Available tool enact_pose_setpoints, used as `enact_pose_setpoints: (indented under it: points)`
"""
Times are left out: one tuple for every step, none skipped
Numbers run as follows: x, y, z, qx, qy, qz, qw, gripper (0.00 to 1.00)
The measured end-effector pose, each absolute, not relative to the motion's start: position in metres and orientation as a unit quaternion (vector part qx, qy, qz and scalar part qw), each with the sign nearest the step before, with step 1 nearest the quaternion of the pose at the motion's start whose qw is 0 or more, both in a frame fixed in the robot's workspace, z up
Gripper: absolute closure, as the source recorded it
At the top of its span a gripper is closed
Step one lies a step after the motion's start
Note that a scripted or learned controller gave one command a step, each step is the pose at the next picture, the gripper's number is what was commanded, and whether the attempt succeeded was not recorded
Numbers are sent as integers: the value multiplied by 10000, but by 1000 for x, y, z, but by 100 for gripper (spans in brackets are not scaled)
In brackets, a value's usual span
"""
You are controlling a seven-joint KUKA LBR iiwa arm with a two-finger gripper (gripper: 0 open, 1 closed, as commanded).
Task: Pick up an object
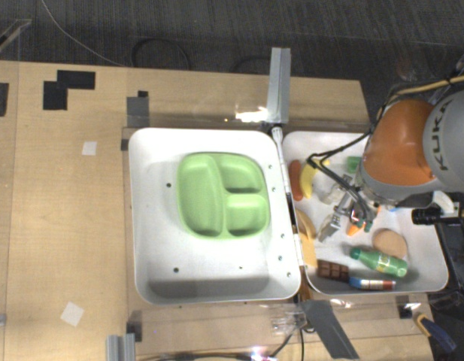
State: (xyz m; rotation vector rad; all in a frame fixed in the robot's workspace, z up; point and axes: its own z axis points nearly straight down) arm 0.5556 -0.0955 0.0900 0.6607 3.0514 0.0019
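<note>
Gripper (338, 220) low in right bin (435, 265), near green bottle (378, 261) & choc bar (331, 271). Jaw state: can't tell. Green tray (220, 194) in left bin (156, 224).

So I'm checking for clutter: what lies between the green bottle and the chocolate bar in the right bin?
Bare white bin floor separates the green bottle from the chocolate bar in the camera view.

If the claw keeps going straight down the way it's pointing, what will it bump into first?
Probably the white floor of the right bin. The claw points down and a bit left, toward a bare patch between the banana and the chocolate bar. Depth is hard to judge, so it might graze a nearby item instead.
</note>
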Motion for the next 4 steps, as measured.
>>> enact_pose_setpoints:
  points:
    - [575,-119,90,-805,9967,-14,76,0]
    - [580,-117,102,-800,9967,-15,140,100]
    - [573,-173,173,-2477,9688,-13,40,100]
    - [572,-171,172,-2486,9686,1,31,0]
